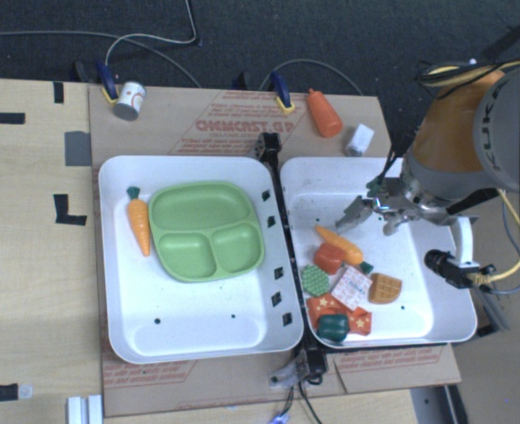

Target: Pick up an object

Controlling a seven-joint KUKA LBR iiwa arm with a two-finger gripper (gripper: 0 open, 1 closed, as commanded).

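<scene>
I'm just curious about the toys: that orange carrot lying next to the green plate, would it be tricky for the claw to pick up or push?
The carrot looks like moulded plastic, so probably stiff and light. Its tapered, rounded body suggests it may roll or pivot if pushed from the side, and smooth sides could slip between fingers. It lies close to the green plate and the bin wall, which might crowd a grasp.

Arm (471,140): grey housing with a broad orange band above the wrist, partial dark lettering on the grey at far right. Gripper (374,215): metallic silver fingers. Black cables loop around the wrist.
</scene>
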